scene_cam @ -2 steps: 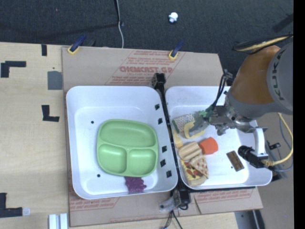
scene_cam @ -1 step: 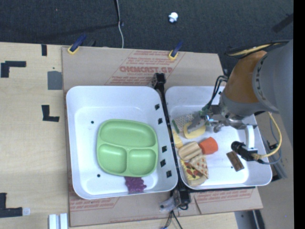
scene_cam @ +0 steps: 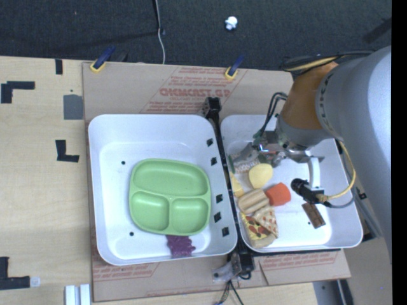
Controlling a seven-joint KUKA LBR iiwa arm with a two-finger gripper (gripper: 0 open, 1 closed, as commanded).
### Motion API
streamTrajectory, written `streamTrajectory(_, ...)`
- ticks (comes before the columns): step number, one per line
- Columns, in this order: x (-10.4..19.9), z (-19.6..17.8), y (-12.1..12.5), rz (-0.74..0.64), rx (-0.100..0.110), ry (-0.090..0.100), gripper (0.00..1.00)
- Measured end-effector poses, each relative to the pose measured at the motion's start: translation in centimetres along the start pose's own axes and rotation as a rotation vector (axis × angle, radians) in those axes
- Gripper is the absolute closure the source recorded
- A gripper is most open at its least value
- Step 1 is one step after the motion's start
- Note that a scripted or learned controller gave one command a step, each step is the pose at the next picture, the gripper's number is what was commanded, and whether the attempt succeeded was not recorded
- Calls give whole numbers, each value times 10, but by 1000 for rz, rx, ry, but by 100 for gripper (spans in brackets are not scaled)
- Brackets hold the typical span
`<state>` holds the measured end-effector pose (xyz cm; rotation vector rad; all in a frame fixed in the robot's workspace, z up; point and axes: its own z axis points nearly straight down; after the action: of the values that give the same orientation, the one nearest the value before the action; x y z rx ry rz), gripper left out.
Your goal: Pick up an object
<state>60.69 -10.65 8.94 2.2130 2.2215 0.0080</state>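
Toy food is all bunched up on the left side of the right bin (scene_cam: 343, 234): a pale yellow lemon-ish piece (scene_cam: 260, 175), an orange block (scene_cam: 277, 194) touching it, a bread roll (scene_cam: 252, 201) lying slanted, and a pizza slice (scene_cam: 261, 225) pointing toward the near rim. Right half of that bin is bare. The hand (scene_cam: 270, 148) sits just above the lemon; can't tell if it's apart or together. Left bin (scene_cam: 108, 138) has a green divided plate (scene_cam: 170, 196) and purple grapes (scene_cam: 180, 245). Cardboard-topped table (scene_cam: 44, 189).
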Motion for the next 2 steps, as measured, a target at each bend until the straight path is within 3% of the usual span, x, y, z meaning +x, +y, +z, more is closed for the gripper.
streamTrajectory(1,1,-4,-51,7,-17,-2,0)
streamTrajectory(2,-4,-1,12,-1,-1,3,0)
